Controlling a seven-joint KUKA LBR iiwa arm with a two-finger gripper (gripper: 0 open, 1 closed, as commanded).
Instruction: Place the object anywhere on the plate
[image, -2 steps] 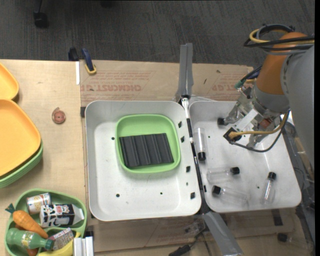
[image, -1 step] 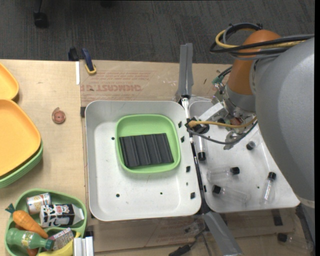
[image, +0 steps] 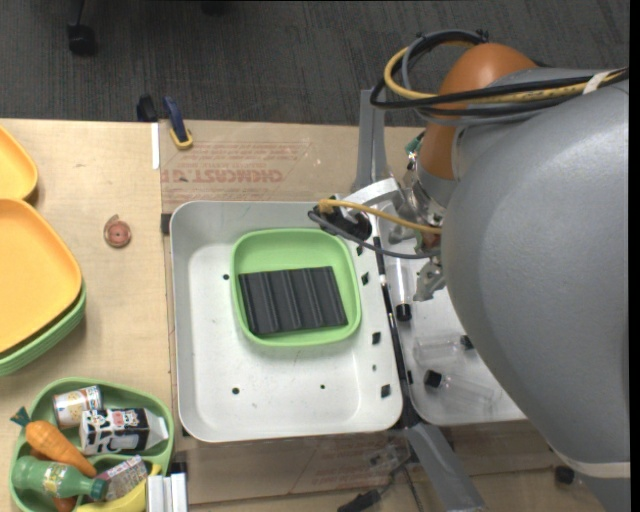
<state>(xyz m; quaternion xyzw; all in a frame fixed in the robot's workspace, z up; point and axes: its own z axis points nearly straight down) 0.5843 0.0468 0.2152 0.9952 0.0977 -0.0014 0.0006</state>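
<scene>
1. Claw width is something you cannot tell from this view; the wrist end of the bulky grey arm (image: 540, 260) hangs over the right-hand shallow white bin (image: 450, 395), and you cannot see anything being held.
2. Your likely task object, the dark grey ribbed rectangular slab (image: 292, 300), lies flat in the middle of the light green square plastic plate (image: 295, 240), inside its raised rim. Judged from that, the placing looks done. The main risk is a needless further move that drags it off.
3. If the program counts some other object as the target, it may be under the arm in the right-hand bin. You cannot confirm that, so a blind release could drop it short of the plate.
4. The plate sits loose in the left-hand shallow white bin (image: 270, 405), near the wall shared with the other bin. A low sweep of the wrist across that wall could nudge the plate and slide the slab.
5. The looped yellow cable (image: 360, 207) and the black leads beside it hang just past the plate's right corner. They could snag the rim as the arm swings.
6. Farther out, the stacked orange plates (image: 35, 270) and the green bowl of toy food (image: 100, 386) lie well apart on the bench, so you need not worry about them.
</scene>
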